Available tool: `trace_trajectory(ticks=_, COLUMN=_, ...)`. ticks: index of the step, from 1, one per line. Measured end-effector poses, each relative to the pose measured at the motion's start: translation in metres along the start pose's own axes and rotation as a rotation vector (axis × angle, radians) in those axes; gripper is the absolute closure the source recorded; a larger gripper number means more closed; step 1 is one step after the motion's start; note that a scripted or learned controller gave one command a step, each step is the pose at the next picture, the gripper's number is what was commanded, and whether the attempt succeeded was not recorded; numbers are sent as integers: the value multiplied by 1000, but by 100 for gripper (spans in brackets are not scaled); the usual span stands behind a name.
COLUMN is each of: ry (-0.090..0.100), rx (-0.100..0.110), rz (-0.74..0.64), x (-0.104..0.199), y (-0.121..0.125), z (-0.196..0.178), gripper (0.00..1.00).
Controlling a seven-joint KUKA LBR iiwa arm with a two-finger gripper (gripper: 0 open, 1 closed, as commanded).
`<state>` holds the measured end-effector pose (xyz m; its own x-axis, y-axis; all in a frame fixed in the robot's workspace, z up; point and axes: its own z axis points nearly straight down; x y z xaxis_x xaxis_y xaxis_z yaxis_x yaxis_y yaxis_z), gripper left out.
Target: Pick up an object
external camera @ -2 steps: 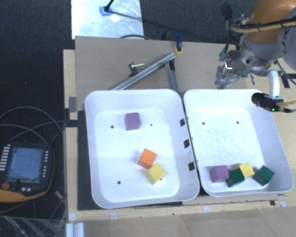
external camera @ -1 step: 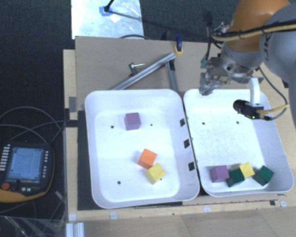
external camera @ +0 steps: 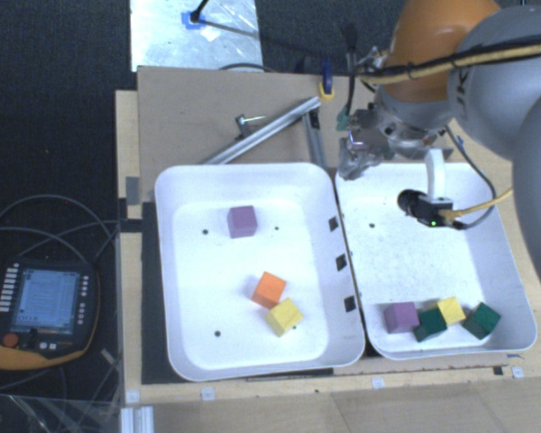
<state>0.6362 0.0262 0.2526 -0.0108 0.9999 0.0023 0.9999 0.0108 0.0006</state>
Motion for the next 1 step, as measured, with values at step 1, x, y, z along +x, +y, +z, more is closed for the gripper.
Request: trace_trajectory(ticks=1, ry=0, rx=2, rz=1, x=40, y=-16, z=10, gripper=100)
